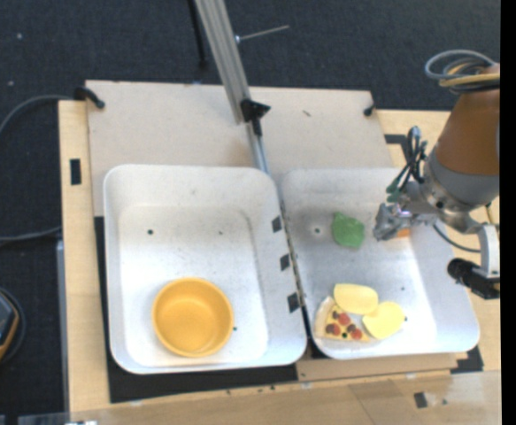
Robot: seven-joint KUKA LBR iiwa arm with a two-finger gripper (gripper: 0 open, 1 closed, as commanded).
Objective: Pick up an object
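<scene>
Claw [388,226] low beside green piece [349,231]; apart

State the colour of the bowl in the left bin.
Yellow-orange all over, plain; the camera view shows the bowl clearly.

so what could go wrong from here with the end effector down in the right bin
The end effector sits beside the green object, not over it, so a close here may miss or just nudge it away. It is also low in the right bin, so a sideways move could scrape the floor. The yellow pieces and pizza slice lie touching, making a clean single pick harder.
</scene>
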